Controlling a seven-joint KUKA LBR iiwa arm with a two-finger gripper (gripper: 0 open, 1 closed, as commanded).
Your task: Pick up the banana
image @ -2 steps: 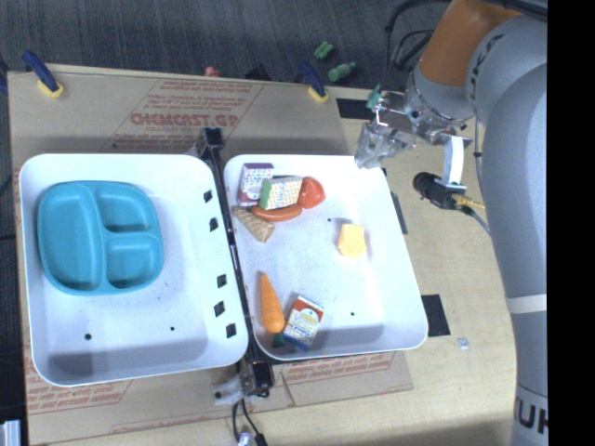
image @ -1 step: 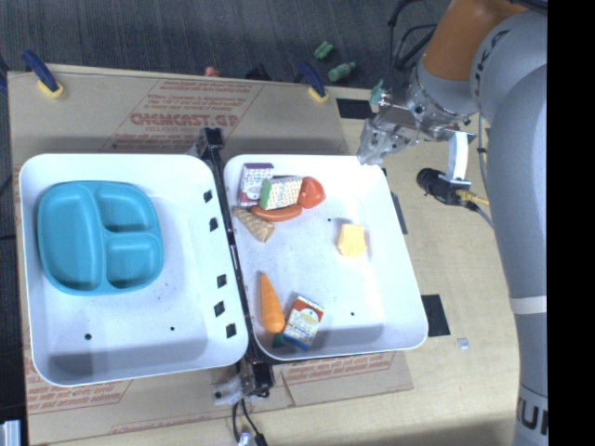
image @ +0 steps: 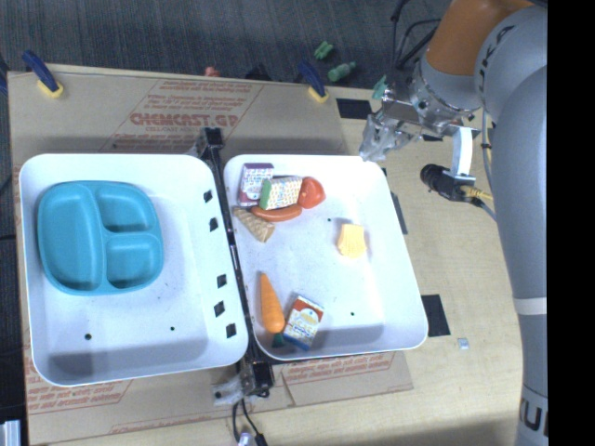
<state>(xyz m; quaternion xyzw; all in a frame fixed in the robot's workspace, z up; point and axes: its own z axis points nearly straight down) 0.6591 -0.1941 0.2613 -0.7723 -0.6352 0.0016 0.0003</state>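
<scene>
Overhead, my gripper hangs at the far right corner of the right bin; whether it is spread or pressed together, I cannot tell. Nor can I tell which item is the banana. A yellow piece lies alone toward that bin's right side, apart from the carrot. A blue tray sits in the left bin.

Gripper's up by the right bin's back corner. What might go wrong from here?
1. I can't pick out a banana; the gripper may go for the yellow block instead.
2. It hangs near the right bin rim and may clip it descending.
</scene>
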